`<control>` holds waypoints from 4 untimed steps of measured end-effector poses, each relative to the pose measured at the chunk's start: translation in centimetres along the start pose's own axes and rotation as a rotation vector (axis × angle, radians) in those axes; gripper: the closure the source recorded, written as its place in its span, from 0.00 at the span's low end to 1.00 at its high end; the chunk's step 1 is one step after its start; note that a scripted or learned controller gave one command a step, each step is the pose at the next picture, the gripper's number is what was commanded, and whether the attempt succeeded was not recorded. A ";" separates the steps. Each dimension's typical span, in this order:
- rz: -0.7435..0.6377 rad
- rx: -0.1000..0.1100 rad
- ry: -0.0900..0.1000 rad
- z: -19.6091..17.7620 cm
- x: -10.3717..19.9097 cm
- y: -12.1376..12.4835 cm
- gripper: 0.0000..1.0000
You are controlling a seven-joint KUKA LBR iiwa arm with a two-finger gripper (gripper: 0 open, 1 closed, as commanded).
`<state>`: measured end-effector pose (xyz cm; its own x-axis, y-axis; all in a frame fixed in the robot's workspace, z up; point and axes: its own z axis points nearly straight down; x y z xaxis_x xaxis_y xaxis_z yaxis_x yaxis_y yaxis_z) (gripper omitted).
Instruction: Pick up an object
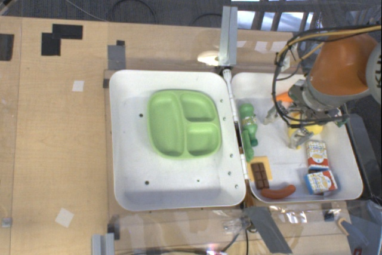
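Camera view: arm wrist over right bin (357, 188), jaws (298, 135) state cannot tell. Yellow object (296, 139) below jaws; two cartons (317, 155) near right, sausage (278, 191) near edge. Green tray (182, 123) in left bin (128, 146).

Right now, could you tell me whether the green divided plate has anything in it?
Empty. The green divided plate lies flat in the left bin, and its compartments show bare green.

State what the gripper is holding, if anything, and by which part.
It cannot be told. The gripper is low in the right bin just above the upper carton, and the wrist hides what is beneath it.
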<state>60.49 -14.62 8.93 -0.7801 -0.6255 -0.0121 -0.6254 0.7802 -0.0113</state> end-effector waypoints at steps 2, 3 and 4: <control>0.133 0.006 -0.014 -1.5 -4.4 -0.1 1.00; 0.133 0.005 -0.013 -1.5 -4.4 -0.1 0.00; 0.121 -0.003 0.001 0.1 -3.7 -0.7 0.00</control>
<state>63.78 -12.84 8.86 -0.8500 -0.5266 -0.0120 -0.5266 0.8501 -0.0064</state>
